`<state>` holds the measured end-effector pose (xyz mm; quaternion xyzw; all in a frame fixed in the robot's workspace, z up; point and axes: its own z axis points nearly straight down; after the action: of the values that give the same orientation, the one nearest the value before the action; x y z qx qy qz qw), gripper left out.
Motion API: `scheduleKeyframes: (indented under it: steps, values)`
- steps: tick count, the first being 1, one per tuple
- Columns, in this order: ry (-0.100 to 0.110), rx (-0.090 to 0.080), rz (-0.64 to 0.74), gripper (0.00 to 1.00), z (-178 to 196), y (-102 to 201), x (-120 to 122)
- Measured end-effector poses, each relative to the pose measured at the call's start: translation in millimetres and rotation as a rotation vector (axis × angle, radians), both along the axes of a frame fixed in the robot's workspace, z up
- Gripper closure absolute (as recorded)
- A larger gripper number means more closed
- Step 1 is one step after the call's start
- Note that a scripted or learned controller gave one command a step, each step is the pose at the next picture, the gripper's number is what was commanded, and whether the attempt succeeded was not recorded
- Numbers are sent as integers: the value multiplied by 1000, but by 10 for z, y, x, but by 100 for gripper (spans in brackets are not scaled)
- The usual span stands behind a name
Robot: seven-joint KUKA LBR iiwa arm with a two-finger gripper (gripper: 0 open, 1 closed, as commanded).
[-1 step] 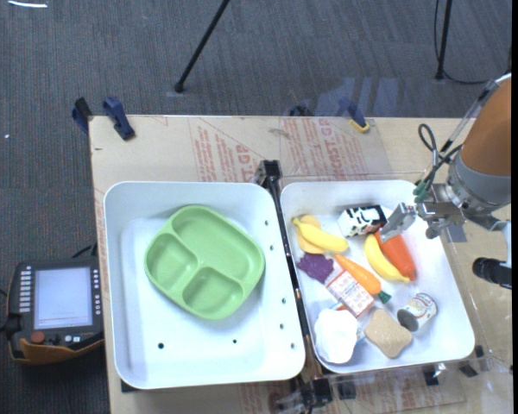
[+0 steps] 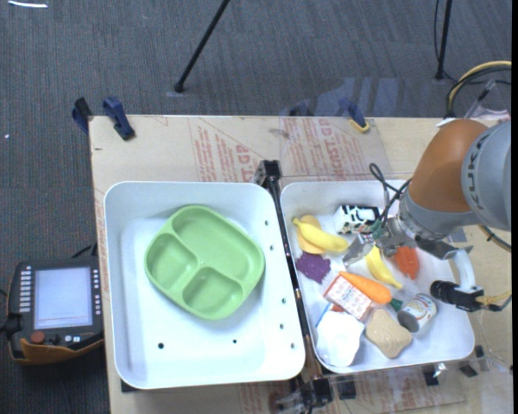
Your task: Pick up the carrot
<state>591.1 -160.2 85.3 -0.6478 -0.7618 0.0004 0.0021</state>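
The carrot (image 2: 368,287) is orange with a green tip and lies slantwise in the middle of the right bin (image 2: 463,339). It rests against a red-and-white packet (image 2: 348,296). My gripper (image 2: 378,243) hangs low in the right bin, just above and behind the carrot, over a small yellow banana-like piece (image 2: 381,266). Nothing visibly sits in the gripper. The arm's orange band (image 2: 447,166) rises to the right of it.
The right bin also holds a yellow banana (image 2: 318,235), a purple piece (image 2: 312,266), a black-and-white item (image 2: 359,216), a red-orange piece (image 2: 407,261), a can (image 2: 418,310), a tan slice (image 2: 387,333) and a white object (image 2: 338,336). A green divided plate (image 2: 205,261) lies in the left bin (image 2: 129,352).
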Motion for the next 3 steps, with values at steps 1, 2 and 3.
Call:
scheduleKeyframes:
  steps: [1, 2, 3]
  values:
    - [1, 1, -21, 0, 1, 383, -632]
    - [4, 2, -28, 100, 78, 356, -634]
    - [5, 2, -28, 0, 75, 356, -635]
